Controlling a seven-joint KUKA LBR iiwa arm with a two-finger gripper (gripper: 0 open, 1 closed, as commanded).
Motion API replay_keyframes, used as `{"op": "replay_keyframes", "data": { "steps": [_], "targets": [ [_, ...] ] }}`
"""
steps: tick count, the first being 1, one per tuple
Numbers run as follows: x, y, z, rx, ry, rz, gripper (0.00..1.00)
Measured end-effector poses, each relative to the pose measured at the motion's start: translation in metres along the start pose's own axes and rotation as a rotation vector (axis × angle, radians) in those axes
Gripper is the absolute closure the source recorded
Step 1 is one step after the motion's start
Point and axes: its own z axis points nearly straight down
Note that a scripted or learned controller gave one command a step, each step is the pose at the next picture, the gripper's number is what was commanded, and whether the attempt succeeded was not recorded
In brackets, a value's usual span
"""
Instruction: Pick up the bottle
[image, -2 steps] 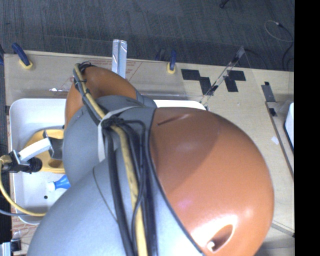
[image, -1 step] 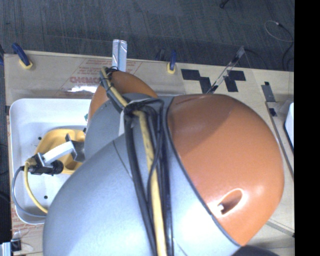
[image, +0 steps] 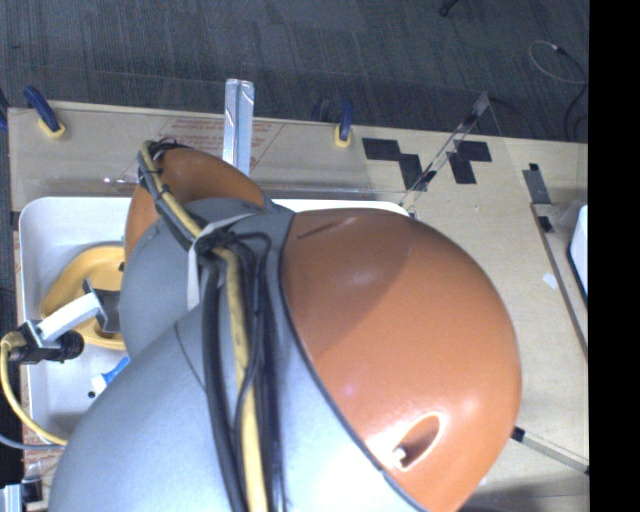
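**Bench with two bins: arm low over the left bin**

- Arm (image: 150, 420): grey, with an orange band (image: 400, 330) and black and yellow cables along its back. It reaches in from the right and covers most of both bins.
- Gripper (image: 108, 314): a dark part shows at the arm's left edge, low in the left bin, just beside the yellow object. Open or closed: cannot tell.
- Bottle: hidden or too little exposed to pick out; position cannot be told.
- Left bin (image: 30, 215): white, shallow; far and left walls show.
- Yellow object (image: 72, 275): rounded, in the left bin near its left wall, partly under the arm.
- Blue piece (image: 116, 367): small, in the left bin, at the arm's edge, nearer the camera than the yellow object.
- Right bin (image: 340, 206): a strip of far rim shows.
- Bench (image: 545, 330): pale, bare to the right of the arm.
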Motion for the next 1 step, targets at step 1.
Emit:
{"op": "replay_keyframes", "data": {
  "steps": [1],
  "targets": [
    [0.0008, -0.0001, -0.0016, 0.001, 0.003, 0.0, 0.0]
  ]
}}
